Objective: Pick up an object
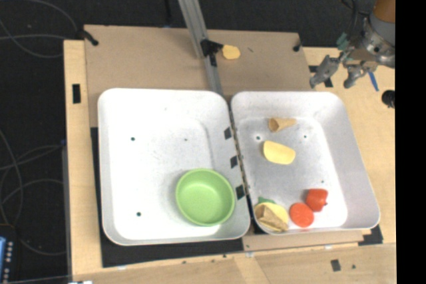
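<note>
Camera view: the tool hovers at upper right, above the desk beyond the right bin's far rim; fingers spread open, holding nothing; approach step. Nearest candidate: the yellow piece mid-bin, with open floor around it; next move likely calls for descent inside the rim.
</note>
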